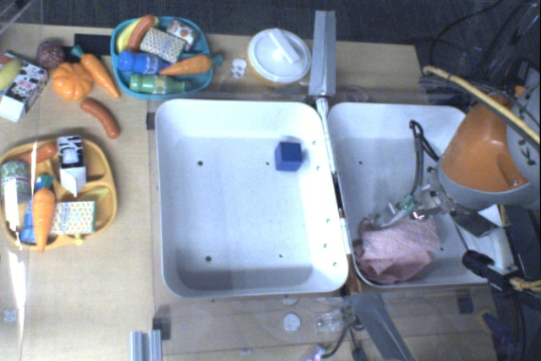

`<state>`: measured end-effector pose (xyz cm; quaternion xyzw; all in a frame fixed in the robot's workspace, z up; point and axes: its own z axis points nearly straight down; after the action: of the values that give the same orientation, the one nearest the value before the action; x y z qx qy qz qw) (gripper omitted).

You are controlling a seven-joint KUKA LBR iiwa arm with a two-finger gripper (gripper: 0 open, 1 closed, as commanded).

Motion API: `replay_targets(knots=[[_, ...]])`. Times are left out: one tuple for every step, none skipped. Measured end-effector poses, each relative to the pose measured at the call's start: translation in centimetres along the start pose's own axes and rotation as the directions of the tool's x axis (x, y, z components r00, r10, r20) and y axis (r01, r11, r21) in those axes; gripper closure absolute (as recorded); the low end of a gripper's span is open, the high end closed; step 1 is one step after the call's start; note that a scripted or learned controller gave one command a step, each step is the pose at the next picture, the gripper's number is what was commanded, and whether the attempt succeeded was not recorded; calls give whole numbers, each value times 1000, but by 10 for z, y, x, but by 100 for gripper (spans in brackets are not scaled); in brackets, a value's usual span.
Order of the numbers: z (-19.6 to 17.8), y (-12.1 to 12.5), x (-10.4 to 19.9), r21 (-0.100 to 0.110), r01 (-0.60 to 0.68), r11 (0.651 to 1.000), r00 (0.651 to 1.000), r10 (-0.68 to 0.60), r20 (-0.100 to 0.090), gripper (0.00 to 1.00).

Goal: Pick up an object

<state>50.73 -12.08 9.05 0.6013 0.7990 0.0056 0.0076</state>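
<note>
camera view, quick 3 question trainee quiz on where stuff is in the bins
1. True or false: the blue cube lies in the left bin.
2. What lies under the gripper in the right bin? A) pink cloth B) yellow cup C) green bottle
3. Fill in: the arm's band above the wrist is ____.

Key: 1 true. 2 A, the pink cloth. 3 orange.
</note>
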Motion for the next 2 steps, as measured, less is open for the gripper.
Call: replay_targets(knots=[[-50,-6,-43,14,-82,997,997,82,-2,0],[-3,-26,-45,-3,84,996,996,-84,5,0]])
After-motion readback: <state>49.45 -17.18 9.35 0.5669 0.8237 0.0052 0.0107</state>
